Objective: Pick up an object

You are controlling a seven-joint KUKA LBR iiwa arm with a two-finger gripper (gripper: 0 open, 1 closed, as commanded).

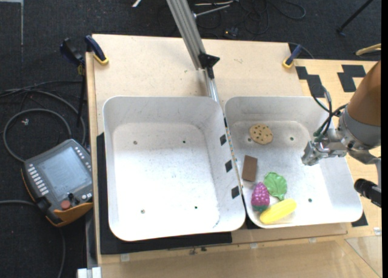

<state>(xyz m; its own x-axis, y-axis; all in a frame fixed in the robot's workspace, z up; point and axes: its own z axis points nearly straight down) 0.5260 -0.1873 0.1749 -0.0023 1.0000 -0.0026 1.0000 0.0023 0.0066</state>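
The right bin (339, 207) holds a round cookie (261, 134), a brown block (249, 168), a green leafy piece (276, 184), purple grapes (260, 196) and a yellow corn cob (277, 211). My gripper (310, 155) hangs over the right part of that bin, to the right of the objects and apart from all of them. The nearest item, the green leafy piece, lies down and to its left.
The left bin (121, 113) sits beside the right one. A metal pole (185, 19) slants across the bench top toward the seam between the bins. Yellow clamps (97, 52) mark the bench's far corners. A teach pendant (57, 180) lies on the floor at left.
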